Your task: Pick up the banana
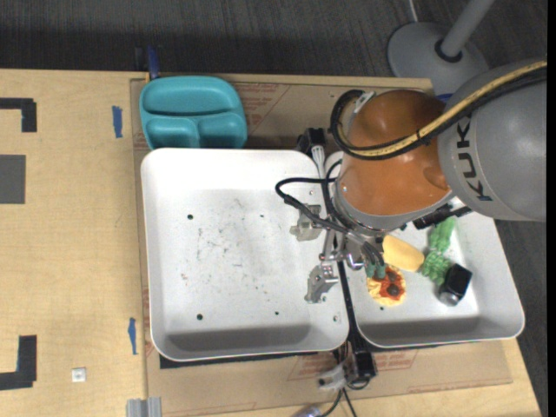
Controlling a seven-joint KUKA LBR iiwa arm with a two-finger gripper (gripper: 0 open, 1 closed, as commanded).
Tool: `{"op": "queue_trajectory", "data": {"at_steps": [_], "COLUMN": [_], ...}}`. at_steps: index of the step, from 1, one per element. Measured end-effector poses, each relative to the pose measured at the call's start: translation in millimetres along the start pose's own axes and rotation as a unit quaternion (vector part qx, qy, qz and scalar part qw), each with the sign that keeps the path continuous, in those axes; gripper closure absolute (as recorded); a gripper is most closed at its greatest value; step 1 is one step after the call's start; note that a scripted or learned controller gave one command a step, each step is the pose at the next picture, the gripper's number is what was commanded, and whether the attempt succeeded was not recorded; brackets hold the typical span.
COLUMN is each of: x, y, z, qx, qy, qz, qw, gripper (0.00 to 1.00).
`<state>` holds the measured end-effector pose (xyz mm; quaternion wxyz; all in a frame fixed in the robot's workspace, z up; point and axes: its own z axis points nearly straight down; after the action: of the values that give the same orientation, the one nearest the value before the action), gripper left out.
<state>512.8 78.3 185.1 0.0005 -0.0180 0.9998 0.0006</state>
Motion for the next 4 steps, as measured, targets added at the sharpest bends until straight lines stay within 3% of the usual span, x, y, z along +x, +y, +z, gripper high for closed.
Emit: {"op": "queue_trajectory", "data": {"at_steps": [1,2,3,4], "x": [-25,21,4,-48], "y": [31,146,146,145], "z": [99,98,57,99], "qx": [0.0,-0.002,0.0,0.0], "qy": [-0.002,-0.001,-0.001,0.0], "qz": [-0.046,0.041,0.136,0.207], "qw": [0.9989,0.9991,0.9907,0.9783], "gripper": [0.0,0.0,0.0,0.0]}}
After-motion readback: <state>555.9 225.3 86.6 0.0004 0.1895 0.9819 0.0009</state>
